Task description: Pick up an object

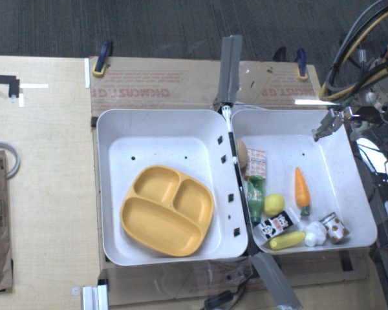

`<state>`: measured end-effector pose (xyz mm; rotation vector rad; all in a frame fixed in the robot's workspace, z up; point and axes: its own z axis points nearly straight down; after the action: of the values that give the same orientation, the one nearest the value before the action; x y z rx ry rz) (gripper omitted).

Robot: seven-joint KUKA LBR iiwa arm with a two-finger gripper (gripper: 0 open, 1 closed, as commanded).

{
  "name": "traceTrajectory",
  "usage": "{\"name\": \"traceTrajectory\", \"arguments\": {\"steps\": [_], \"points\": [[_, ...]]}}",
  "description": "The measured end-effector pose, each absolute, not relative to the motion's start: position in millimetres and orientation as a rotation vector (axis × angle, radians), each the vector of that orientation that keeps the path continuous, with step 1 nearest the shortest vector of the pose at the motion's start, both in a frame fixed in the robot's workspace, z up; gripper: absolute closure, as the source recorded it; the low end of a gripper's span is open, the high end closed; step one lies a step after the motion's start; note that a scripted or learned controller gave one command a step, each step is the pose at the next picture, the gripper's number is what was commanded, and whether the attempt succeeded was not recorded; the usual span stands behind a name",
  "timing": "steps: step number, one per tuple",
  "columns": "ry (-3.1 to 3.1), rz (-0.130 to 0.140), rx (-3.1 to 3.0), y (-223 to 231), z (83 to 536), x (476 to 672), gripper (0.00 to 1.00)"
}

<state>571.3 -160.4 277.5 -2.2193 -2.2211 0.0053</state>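
Claw [326, 129] up over the back right corner of the right bin [357, 173], well apart from anything worth grabbing; wide or narrow, can't tell from this angle. Easiest pick probably the carrot [301, 187]: alone mid-bin, but tapered and smooth, so likely to squirt out of a pinch. Lemon [274, 203]: round, waxy, a roller. Everything else crammed along the front and left wall: green pouch [255, 192], glossy carton [274, 225], can [335, 228]. Real risk of clipping two at once or jamming against the wall. Yellow plate [167, 210] in the left bin: hard, flat, divided, tough to pinch
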Motion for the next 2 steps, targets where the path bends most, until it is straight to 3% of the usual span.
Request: {"name": "traceTrajectory", "arguments": {"steps": [1, 2], "points": [[-2.286, 0.003, -2.153, -148.0, 97.2, 544.5, 0.00], [-2.282, 0.006, -2.157, -149.3, 105.4, 544.4, 1.00]]}}
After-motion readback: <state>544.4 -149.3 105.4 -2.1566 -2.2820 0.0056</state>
